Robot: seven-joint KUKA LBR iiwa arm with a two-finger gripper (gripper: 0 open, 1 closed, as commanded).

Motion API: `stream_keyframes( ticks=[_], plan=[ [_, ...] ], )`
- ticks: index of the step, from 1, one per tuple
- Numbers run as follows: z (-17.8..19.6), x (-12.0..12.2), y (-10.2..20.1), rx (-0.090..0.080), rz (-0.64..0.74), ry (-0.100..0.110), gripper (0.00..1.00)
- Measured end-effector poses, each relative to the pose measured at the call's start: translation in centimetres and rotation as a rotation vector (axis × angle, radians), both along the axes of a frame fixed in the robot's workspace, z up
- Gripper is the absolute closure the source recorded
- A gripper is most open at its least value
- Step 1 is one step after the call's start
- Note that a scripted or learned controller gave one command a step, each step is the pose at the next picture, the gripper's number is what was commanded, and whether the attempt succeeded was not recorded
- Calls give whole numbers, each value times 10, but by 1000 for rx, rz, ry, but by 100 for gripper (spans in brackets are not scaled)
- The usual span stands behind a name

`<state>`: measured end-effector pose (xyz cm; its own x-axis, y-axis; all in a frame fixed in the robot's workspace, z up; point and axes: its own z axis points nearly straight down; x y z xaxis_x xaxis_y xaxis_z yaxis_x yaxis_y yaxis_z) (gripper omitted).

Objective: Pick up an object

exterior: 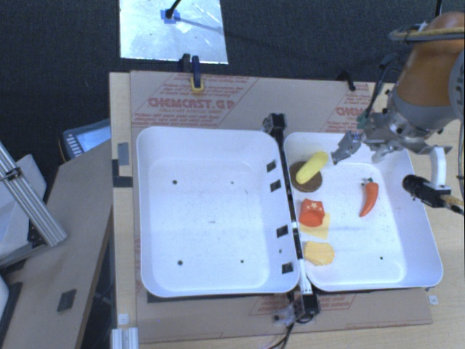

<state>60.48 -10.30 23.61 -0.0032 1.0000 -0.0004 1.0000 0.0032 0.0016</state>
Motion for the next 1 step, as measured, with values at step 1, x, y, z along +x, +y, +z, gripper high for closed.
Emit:
stream_keyframes(
  ticks=[1],
  plan=[
    [-87,30,-8,0,1,3,0]
  ],
)
